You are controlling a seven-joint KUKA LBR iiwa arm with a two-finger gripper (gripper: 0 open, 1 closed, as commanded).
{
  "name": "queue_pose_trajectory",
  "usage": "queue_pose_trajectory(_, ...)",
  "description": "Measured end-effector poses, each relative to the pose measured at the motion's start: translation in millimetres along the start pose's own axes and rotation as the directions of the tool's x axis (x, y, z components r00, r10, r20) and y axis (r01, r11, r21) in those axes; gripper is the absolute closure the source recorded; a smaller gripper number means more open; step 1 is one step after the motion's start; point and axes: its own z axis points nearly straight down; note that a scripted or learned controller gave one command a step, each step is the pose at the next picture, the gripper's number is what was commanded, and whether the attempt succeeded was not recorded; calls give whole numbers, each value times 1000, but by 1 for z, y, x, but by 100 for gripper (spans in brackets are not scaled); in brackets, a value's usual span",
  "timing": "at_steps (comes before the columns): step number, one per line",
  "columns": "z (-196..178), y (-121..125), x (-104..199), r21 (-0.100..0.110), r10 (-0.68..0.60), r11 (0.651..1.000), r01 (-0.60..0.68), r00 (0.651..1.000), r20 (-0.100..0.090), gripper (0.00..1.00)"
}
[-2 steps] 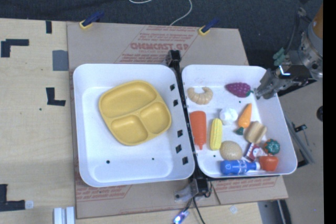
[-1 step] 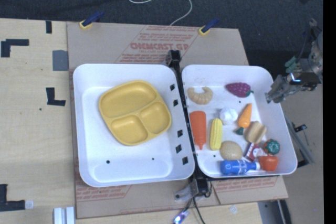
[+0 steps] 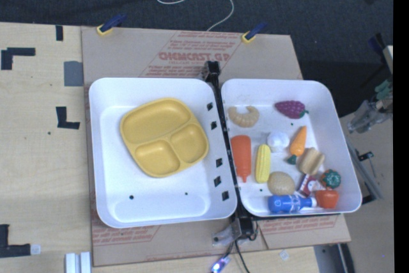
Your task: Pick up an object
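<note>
Two white bins sit side by side on a cardboard sheet (image 3: 192, 54) on the tabletop (image 3: 38, 156).

Left bin (image 3: 108, 201): a yellow tray (image 3: 165, 136) with three compartments, lying slightly up-left of centre.

Right bin (image 3: 332, 131): toy foods, all loose.
- croissant (image 3: 243, 116) upper left, near the shared wall
- grapes (image 3: 290, 109) upper right
- hot dog (image 3: 241, 157) along the left side, lengthwise
- corn (image 3: 262, 163) just beside the hot dog, on its right
- small white piece (image 3: 277, 140) near the middle
- carrot (image 3: 298, 140) tilted, right of the white piece
- bread roll (image 3: 310, 161) below the carrot
- potato (image 3: 280, 183) below the corn
- blue bottle (image 3: 289, 203) lying flat along the near wall
- red piece (image 3: 326, 199) and a green-topped item (image 3: 331, 178) in the lower right corner

Tool (image 3: 377, 105): blurred metal shape at the right edge, outside the right bin, well apart from every object. Cannot tell the finger state. The grapes and carrot lie nearest to it, all else farther left.
</note>
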Motion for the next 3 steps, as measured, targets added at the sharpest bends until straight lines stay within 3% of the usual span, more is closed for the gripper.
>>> queue_pose_trajectory(1, 64, 1, -28, 4, -2, 1000, 2, 1000, -3, 100)
queue_pose_trajectory(2, 44, 2, 2, -3, -9, 1000, 9, 1000, -2, 100)
queue_pose_trajectory(3, 81, 1, -25, 1, -4, 1000, 4, 1000, -2, 100)
